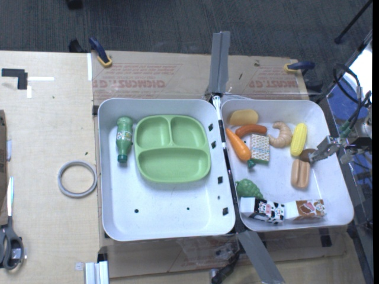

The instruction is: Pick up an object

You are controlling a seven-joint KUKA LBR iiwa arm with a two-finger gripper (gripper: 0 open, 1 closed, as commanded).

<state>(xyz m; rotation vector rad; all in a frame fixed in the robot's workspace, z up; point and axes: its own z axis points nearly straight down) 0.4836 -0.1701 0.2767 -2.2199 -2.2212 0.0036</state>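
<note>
My gripper reaches in over the right rim of the right bin. Its tip is just right of a yellow corn cob and just above a hot dog. A small brown thing lies right at the tip; whether the gripper touches it is unclear. The right bin also holds a shrimp, a checkered packet, a carrot, a red sausage, a yellow bun, broccoli, a cow-patterned carton and a brown packet.
The left bin holds a green divided plate and a green bottle. On the bench to the left lie a grey ring and scissors. Cables and the arm's base crowd the right edge.
</note>
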